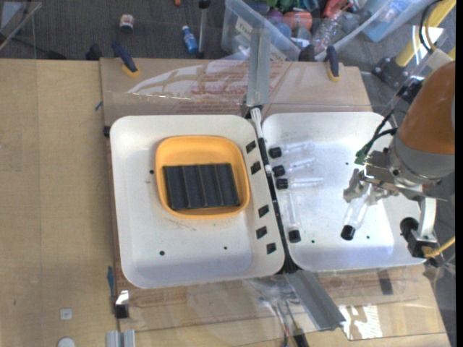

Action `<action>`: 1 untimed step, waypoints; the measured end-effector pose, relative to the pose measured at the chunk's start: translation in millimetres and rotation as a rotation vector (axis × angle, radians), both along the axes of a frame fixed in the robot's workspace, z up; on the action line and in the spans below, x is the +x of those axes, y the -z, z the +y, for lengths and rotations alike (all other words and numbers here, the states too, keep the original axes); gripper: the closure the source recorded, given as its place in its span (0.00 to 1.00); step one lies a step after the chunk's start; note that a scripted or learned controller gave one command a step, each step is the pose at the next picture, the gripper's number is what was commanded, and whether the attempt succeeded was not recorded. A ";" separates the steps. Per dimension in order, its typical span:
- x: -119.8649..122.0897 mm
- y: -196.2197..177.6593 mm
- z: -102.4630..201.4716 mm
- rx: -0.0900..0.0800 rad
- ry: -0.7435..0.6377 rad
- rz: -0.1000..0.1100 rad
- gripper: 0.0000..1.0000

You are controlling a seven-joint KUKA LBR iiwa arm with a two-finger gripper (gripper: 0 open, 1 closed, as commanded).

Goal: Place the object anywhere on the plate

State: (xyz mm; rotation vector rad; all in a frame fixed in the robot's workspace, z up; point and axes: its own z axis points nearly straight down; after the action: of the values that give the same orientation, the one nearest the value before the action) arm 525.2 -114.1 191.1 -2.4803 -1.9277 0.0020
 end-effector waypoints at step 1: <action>0.0 -0.1 0.0 0.000 0.000 0.000 0.00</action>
State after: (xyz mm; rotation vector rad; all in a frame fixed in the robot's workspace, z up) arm 525.2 -114.1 191.2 -2.4807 -1.9275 0.0016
